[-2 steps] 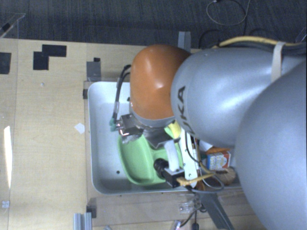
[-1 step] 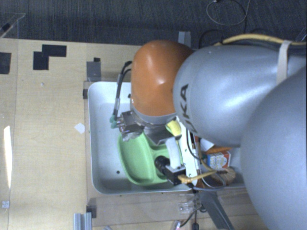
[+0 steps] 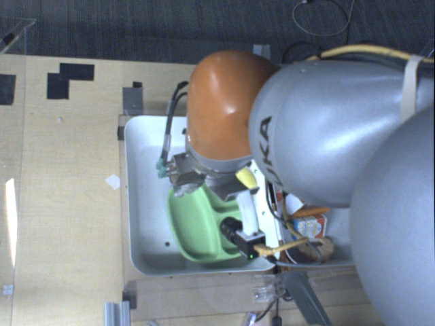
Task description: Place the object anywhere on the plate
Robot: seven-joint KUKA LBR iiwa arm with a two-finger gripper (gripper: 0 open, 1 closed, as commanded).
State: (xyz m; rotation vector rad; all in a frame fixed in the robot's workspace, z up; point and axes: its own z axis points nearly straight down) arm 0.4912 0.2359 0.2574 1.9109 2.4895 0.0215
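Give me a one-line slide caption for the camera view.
Grey arm with orange band reaches over the green plate in the left white bin.

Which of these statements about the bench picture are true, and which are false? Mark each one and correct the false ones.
1. The plate is green. True.
2. The plate lies in the left white bin. True.
3. The band above the arm's wrist is blue. False: it is orange.
4. The plate rests on the wooden bench outside the bins. False: it lies inside the bin.
5. The arm hangs over the plate and hides part of it. True.
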